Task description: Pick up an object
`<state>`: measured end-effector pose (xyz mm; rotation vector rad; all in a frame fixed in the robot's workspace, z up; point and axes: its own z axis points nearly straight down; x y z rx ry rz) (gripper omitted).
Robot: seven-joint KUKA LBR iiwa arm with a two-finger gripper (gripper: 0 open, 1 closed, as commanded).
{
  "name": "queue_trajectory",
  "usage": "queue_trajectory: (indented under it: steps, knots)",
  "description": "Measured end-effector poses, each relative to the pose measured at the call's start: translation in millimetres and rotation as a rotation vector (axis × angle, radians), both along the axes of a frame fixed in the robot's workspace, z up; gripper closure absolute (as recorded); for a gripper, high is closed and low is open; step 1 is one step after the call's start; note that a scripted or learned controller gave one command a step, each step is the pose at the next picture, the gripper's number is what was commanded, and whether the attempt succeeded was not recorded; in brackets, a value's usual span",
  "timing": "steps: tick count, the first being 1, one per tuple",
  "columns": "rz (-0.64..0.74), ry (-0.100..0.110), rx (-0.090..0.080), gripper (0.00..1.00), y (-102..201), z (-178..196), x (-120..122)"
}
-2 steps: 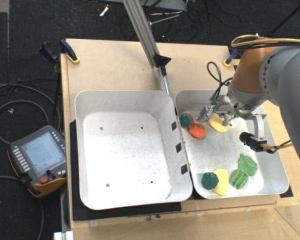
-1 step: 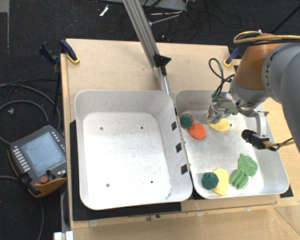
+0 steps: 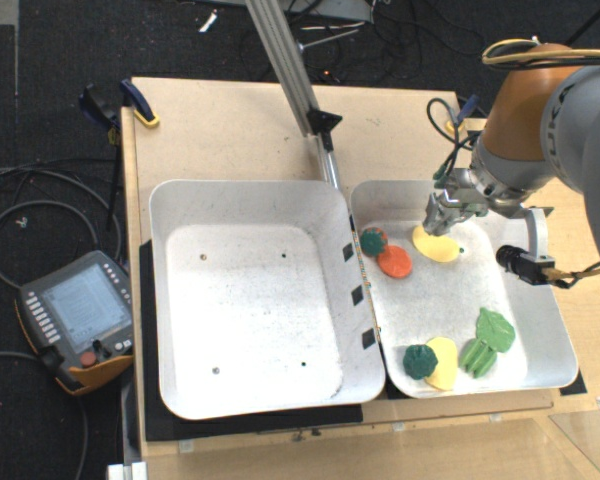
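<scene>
Probably we face a light, smooth, slippery yellow toy point(image 3: 439, 247) (gripper point(image 3: 441, 225) directly above it, closure unreadable); grasp across its narrow middle.

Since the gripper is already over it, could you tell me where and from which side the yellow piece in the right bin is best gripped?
Take the yellow piece across its short width, coming straight down from above. It lies flat and elongated on the right bin floor, with bare floor on its long sides; the orange piece sits off its left end. The gripper hangs right over it, so probably little repositioning is needed.
</scene>
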<state>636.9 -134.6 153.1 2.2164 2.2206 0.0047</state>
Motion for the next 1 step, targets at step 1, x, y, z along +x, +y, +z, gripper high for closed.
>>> queue_trajectory:
  steps: [1]
  knots:
    - [0.000,-0.001,-0.001,1.00,1.2,45.5,-4.9]
